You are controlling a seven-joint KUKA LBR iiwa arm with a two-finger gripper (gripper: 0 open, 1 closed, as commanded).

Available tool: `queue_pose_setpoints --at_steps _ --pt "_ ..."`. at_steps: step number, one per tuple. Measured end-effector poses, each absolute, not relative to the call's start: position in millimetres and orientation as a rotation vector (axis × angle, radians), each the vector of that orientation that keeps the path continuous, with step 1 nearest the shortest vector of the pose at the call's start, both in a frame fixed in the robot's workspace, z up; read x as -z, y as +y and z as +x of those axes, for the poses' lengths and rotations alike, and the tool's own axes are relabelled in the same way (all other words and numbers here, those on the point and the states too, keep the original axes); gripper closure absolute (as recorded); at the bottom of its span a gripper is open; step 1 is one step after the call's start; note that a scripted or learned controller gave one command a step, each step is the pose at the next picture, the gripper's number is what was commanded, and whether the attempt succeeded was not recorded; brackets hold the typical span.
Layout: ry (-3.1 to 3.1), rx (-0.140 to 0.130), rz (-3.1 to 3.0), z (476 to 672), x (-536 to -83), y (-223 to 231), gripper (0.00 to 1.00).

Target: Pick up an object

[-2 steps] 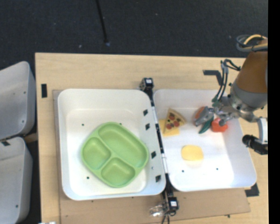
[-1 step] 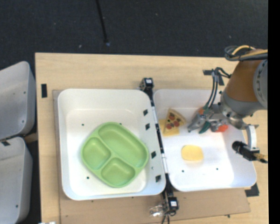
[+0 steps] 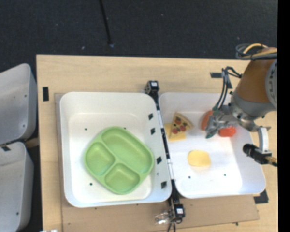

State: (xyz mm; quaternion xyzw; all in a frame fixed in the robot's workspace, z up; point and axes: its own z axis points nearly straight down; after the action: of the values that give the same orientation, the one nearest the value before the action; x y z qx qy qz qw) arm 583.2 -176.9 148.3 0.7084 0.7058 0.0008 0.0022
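The right bin (image 3: 232, 178) holds three toy foods. A pizza slice (image 3: 179, 126) lies near its left wall and a pale yellow round piece (image 3: 199, 158) lies in the middle. A red-orange item (image 3: 226, 131) sits at the back right, partly hidden by my gripper (image 3: 213, 128). The gripper hangs low right over that item, and red shows on both sides of it. I cannot tell whether the two red patches are one thing or two. The grey arm with its orange band (image 3: 255, 83) reaches in from the right.
A green divided plate (image 3: 118, 159) lies in the left bin (image 3: 72, 115). A raised divider with black clips (image 3: 160, 129) separates the two bins. A black fitting (image 3: 258, 152) of the arm overhangs the right bin's right edge.
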Motion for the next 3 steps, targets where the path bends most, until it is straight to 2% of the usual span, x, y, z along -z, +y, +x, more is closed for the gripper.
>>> queue_pose_setpoints --at_steps 1,2,3 --pt "2.22 -0.005 2.214 594.6 -200 -177 1.0" --pt "2.222 -0.003 2.215 595.4 -237 -179 1.0" --pt "2.227 0.0 2.215 609.5 -229 -127 1.0"
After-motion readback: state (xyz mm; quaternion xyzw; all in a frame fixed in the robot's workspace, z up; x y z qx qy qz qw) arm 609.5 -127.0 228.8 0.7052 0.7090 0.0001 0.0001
